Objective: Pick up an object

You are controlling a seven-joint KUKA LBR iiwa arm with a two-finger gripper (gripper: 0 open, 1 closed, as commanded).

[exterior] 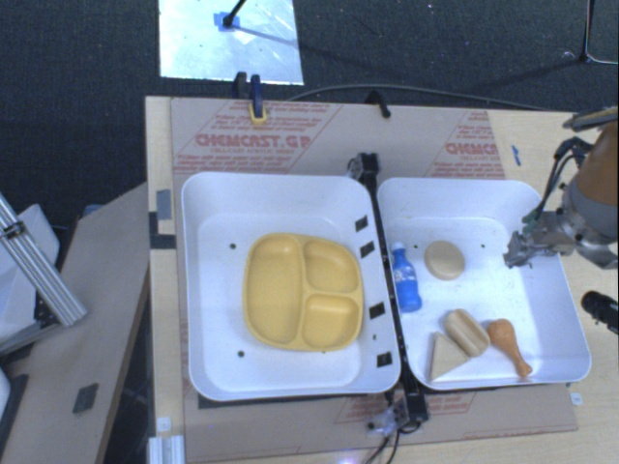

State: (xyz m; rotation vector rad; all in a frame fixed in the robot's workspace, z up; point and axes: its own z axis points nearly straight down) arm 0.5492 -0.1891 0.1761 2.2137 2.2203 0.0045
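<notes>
Hand (519, 250) at right edge of frame, over the right bin's rim (556, 259), nothing between the fingers; spread or pressed together, cannot tell. Nearest pickable: round tan disc (445, 259), centre-right; drumstick (510, 344), lower right. Likely risks: clipping the rim on descent, closing on air.

Arm (598, 196) runs off my right edge, so I only get the wrist end. Gripper (515, 252) sits at the right bin's (556, 288) far wall; too small and dark for me to read the fingers, can't tell if anything's in them. Blue bottle (404, 278) label is too blurred to read. Left edge cuts off a metal rail (34, 269). Cable (592, 17) at top right leaves the frame. Clips along the wall between the bins are too small to identify.
</notes>
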